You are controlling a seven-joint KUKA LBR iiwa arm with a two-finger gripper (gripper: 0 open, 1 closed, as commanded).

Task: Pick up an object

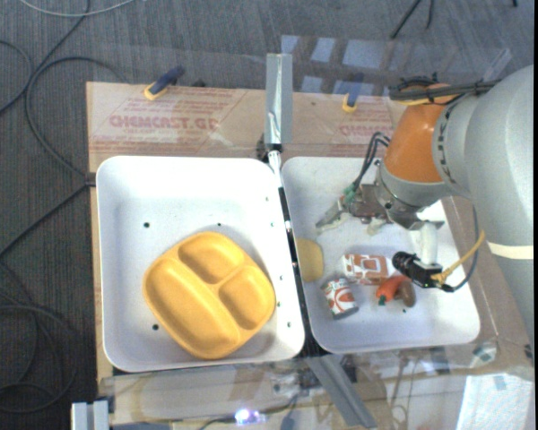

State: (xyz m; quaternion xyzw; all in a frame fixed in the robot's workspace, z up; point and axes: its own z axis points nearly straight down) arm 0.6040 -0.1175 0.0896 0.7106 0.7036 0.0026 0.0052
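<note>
I see the arm reaching in from the right, bent down over the right bin, orange band above the wrist. Left bin holds a yellow tray. Gripper sits low in the right bin's upper left; can't tell how the jaws stand. Two cartons and an orange toy lie just in front, apart from it.

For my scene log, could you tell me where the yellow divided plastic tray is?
The yellow divided plastic tray lies in the left white bin, toward its near right corner.
</note>
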